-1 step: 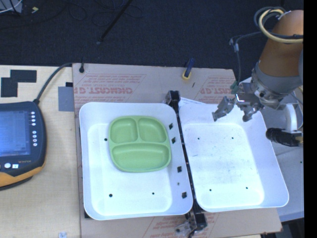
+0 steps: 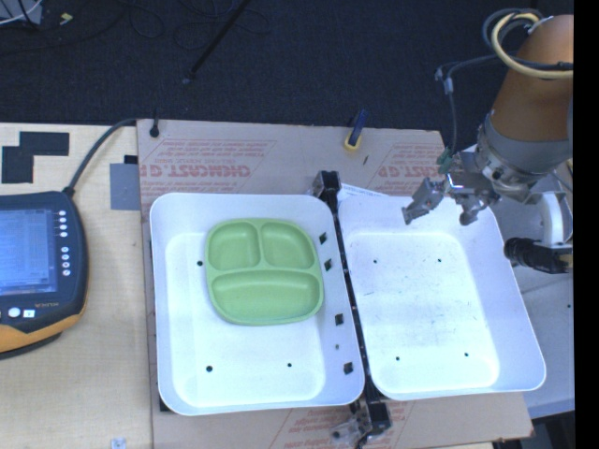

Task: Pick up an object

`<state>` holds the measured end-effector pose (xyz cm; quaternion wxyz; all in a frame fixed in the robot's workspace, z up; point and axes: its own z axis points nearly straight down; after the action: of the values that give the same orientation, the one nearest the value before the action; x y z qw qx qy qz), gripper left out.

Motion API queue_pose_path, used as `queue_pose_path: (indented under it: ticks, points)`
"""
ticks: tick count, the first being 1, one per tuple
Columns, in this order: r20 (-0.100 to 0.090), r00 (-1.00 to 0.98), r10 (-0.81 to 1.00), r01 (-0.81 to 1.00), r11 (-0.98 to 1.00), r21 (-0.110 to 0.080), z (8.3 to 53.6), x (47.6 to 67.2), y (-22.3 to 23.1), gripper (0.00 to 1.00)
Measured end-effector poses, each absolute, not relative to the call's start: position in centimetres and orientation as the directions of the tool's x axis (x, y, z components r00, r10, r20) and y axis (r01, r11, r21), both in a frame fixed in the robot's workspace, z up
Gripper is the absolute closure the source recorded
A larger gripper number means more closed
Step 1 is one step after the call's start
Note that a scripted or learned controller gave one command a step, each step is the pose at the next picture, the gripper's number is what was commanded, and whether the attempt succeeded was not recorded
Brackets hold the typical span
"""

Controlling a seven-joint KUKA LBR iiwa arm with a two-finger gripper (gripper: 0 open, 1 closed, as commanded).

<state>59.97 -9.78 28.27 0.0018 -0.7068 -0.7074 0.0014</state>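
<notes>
Count: we see two shallow white plastic bins, left bin (image 2: pixel 178 363) and right bin (image 2: pixel 487 363), and one light green three-compartment plastic plate (image 2: pixel 264 271) | Plate: lies flat in left bin | Gripper (image 2: pixel 444 206): fingers spread apart, grasping nothing, above far edge of right bin, well apart from plate

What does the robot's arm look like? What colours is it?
The arm is grey, with a fat orange band above its wrist. A pale cable loops beside the orange part. At the end is a grey metal gripper with two fingers.
</notes>
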Motion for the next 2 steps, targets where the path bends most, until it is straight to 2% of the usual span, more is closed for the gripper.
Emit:
queue_pose_path:
  ticks: [1,2]
  points:
    - [0.002,0.000,1.000,1.000,0.000,-0.011,22.3,59.2,-10.3,0.00]
    - [0.002,0.000,1.000,1.000,0.001,-0.011,15.8,59.3,-10.1,0.00]
